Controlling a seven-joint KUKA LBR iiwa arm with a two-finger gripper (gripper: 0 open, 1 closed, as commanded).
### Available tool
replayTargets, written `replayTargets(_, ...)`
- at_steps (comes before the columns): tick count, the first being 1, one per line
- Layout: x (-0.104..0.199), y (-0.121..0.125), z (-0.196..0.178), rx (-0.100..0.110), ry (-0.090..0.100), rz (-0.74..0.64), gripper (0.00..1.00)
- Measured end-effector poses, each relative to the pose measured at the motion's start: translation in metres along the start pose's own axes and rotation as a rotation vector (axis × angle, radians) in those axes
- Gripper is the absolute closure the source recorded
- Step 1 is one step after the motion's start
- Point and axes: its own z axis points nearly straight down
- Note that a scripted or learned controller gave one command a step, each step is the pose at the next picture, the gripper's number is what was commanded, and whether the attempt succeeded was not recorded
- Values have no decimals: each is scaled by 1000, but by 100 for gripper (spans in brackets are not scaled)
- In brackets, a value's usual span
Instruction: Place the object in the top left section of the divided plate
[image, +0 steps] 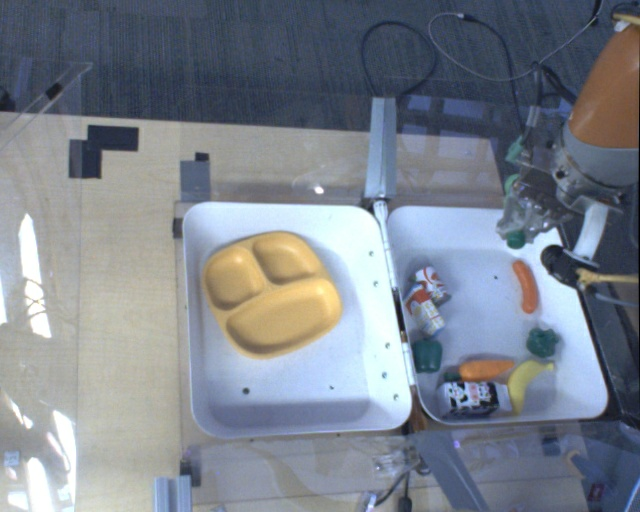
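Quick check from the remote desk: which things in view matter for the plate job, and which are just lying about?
Part of the job:
- yellow divided plate, left bin
- its top left section
- gripper, over the right bin's top edge

Lying about, right bin; which one gets picked is unclear:
- crushed can
- sausage
- banana
- carrot

Bright, even overhead light, with white glare streaks on the clear sheet (40, 300) at left.

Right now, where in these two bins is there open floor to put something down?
Bare white floor rings the yellow divided plate in the left bin, widest below it. The right bin's upper middle is free; its lower edge is crowded with the banana, carrot and can.
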Motion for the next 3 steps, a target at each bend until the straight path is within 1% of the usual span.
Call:
replayTargets(1,75,-53,-19,2,0,-46,100)
replayTargets(2,140,-123,86,5,0,-172,100)
replayTargets(3,129,-130,107,4,1,-239,100)
